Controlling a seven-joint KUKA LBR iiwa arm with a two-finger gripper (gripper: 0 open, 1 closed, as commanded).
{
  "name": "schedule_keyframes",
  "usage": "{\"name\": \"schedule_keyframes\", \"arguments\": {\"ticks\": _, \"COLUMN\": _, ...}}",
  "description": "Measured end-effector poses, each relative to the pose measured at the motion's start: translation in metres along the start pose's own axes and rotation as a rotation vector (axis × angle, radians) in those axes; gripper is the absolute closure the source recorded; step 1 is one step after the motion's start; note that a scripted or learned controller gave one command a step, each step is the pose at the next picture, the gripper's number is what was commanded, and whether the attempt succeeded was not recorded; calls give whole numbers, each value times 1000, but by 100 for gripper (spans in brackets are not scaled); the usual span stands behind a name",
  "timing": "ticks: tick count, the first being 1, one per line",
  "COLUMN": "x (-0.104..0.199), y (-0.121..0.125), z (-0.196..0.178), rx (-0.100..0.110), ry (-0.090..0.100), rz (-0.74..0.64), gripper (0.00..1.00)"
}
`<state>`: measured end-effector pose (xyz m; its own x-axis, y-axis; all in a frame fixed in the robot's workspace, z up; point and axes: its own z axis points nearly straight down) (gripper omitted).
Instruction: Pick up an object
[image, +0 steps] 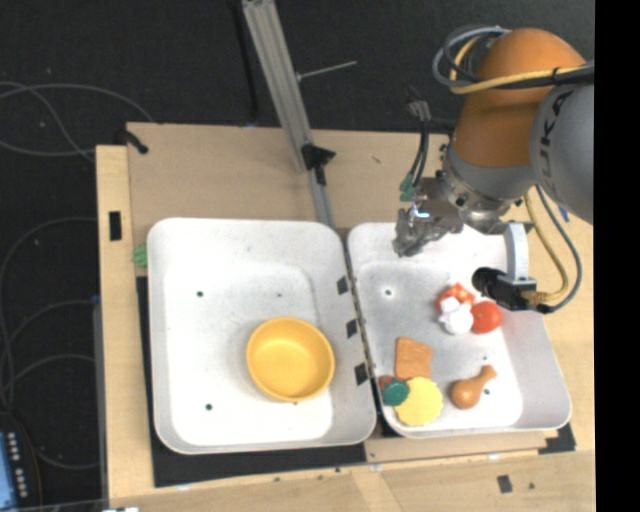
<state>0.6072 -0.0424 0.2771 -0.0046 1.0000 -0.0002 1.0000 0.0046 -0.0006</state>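
My gripper hangs over the far left corner of the right bin, with nothing seen between its fingers. In that bin lie a white and orange-red toy, a tan square piece, a yellow disc with a small green piece beside it, and a brown drumstick-shaped toy. These lie nearer the front than the gripper. A yellow bowl sits in the left bin.
A slanted metal pole rises behind the bins, its foot near the divide between them. The bins rest on a wooden bench. Bare bin floor lies around the gripper and left of the bowl.
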Motion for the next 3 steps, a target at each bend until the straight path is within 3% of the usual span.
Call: {"name": "schedule_keyframes", "arguments": {"ticks": 3, "x": 127, "y": -81, "z": 21, "rx": 1, "ry": 2, "rz": -3, "gripper": 100}}
